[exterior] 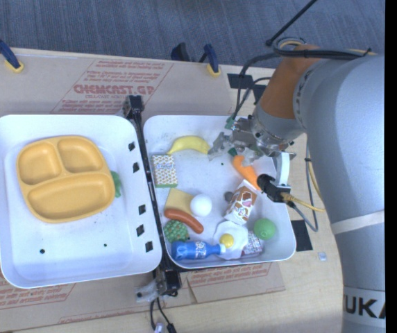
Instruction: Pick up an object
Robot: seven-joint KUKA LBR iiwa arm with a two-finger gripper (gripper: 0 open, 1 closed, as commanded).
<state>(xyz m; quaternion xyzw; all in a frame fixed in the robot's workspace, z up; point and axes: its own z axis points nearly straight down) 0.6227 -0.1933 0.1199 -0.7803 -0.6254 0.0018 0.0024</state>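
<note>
The arm comes in from the right of the frame, its orange-banded wrist over the upper right corner of the right bin (158, 127). The gripper (234, 146) hangs low over that corner, and an orange carrot (246, 172) lies just below it, toward the bin's right wall. Whether the fingers are apart or together I cannot tell — the wrist hardware blocks them — and nothing is seen clearly caught between them.

The candidates for picking all sit in the right bin: a yellow banana (188, 144) near the upper edge, a small patterned packet (164, 170) by the left wall, a white ball (200, 205) in the middle beside a yellow wedge (178, 200) and a red sausage (184, 220), a brown-and-white carton (241, 204) below the carrot, a green ball (264, 229) at lower right, and a blue bottle (190, 250) along the bottom edge. The left bin (4, 234) holds a yellow divided tray (65, 177).

The step in hand looks like the approach or descent onto a target, most likely the carrot, being nearest. The next move calls for settling the fingers either side of it and closing without nudging the carton beside it — then a straight lift to test the hold.
</note>
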